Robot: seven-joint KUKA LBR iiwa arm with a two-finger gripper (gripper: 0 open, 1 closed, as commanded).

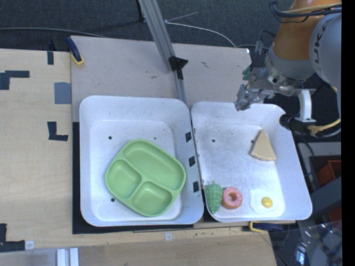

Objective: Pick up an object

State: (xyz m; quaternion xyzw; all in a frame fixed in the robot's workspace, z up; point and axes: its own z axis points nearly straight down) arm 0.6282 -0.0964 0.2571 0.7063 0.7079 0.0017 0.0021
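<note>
We see the grey arm with its orange band [307,15] reaching in from the right, its tool [244,102] hanging over the far rim of the right-hand shallow white bin [288,148]. The tool's tips point down at the bin's far left corner, apart from every object inside; we see nothing between them, and we cannot tell how wide they stand.

In that right bin we find four things. A tan wedge shaped like a slice of bread or cheese [263,147] lies toward the right wall, about midway down. Along the near edge sit a small green knobbly toy, leaf-like in shape [213,197], in the left corner, a pink ring doughnut with a dark hole [232,198] touching or just beside it, and a white fried-egg piece with a yellow yolk [266,202] a little further right.

The left-hand white bin [94,148] holds a light green plastic tray with three compartments [145,177], lying flat and turned at a slant. Both bins rest side by side on the pale counter [33,148].
</note>
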